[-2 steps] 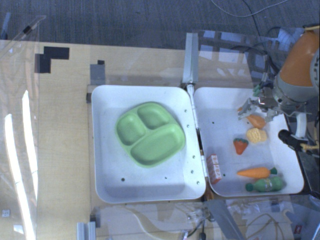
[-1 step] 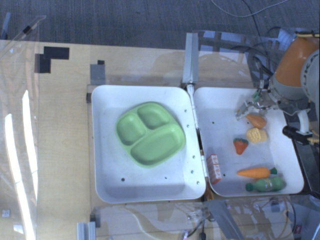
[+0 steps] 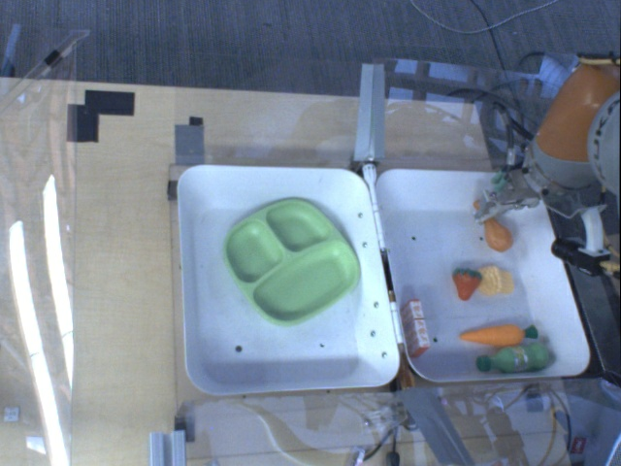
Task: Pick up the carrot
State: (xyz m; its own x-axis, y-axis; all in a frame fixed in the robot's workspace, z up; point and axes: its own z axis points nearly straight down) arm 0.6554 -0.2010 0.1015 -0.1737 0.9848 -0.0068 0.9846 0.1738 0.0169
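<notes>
Carrot (image 3: 495,335) lies flat near front of right bin (image 3: 427,197), just above the green bottle (image 3: 514,359). Gripper (image 3: 505,202) hovers at bin's back, by an orange item (image 3: 498,235); can't tell finger state. Best approach: come forward, straddle carrot mid-body across its width, stay clear of bottle.

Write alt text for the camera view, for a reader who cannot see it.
The carrot lies untouched near the front of the right bin, while the arm's pincer hangs over that bin's far right part, just above a small orange piece. The left bin holds a green divided plate.
</notes>
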